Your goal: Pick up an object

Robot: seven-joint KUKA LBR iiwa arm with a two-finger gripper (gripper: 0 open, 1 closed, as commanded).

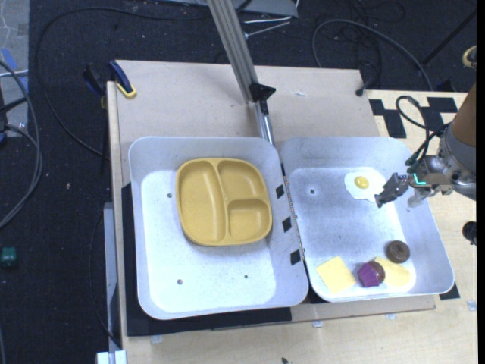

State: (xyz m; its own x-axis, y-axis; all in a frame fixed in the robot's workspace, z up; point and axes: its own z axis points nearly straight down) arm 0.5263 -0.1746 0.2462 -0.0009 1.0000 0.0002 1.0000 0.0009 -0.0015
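The arm [464, 139] reaches in from the right edge, its wrist held over the right bin's [333, 154] far right rim; the hand [400, 190] points leftward and slightly down, its dark fingers [389, 190] hanging just right of the fried egg toy [361, 183], and whether they are spread or pressed together cannot be told; nothing shows between them. The egg lies near the bin's back wall; well apart from it, along the front wall, sit a yellow cheese slice [336, 274], a purple piece [370, 273] just beside it, a pale yellow piece [398, 275] touching the purple one, and a brown round piece [397, 252] at its upper edge. The left bin [151, 226] holds a yellow divided plate [224, 201]; both bins rest on the bench [189, 101].
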